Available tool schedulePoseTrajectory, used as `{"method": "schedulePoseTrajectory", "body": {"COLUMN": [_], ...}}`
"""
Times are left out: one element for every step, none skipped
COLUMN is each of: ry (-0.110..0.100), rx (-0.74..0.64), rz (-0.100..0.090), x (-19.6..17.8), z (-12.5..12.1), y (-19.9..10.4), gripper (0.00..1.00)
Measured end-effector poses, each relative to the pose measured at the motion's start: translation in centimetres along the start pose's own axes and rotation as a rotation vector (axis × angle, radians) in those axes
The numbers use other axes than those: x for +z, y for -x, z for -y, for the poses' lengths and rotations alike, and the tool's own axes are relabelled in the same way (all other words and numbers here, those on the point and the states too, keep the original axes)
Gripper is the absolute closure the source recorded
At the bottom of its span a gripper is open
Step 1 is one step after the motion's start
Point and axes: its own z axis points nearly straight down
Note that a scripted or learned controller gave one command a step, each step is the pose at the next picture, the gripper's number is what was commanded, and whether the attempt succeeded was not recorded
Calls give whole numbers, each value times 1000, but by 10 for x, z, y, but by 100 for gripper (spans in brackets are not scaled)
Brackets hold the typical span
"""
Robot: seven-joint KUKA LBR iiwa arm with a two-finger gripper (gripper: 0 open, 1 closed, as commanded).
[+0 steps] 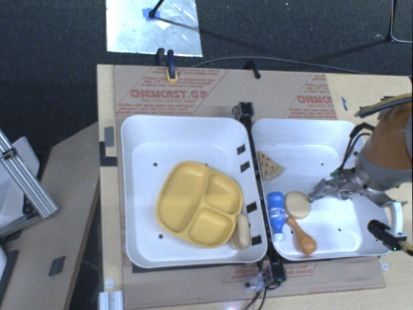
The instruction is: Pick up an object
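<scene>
The right bin (335, 141) holds a pizza-slice toy (270, 165) at its left wall, a blue bottle (276, 213) lying along the divider, a round beige bun (297, 204) and a tan drumstick (302, 236) in front of it. My gripper (318, 191) reaches in from the right, low over the bin floor, its tip just right of the bun. Nothing shows as lifted. In the left bin (148, 141) lies a yellow divided plate (200, 204), with a beige roll (241, 230) against its right edge.
The arm's grey wrist and orange band (387, 154) hang over the right bin's right side. A black divider bar (255, 173) runs between the bins. A blue and yellow clamp (169, 63) sits on the cardboard behind the bins.
</scene>
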Motion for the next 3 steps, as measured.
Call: {"method": "schedulePoseTrajectory", "body": {"ry": [5,7,10], "rx": [-1,-2,-2], "rz": [2,2,4], "x": [-13,-63,-123], "z": [-1,4,3], "y": [1,-6,4], "gripper": [100,100,100]}}
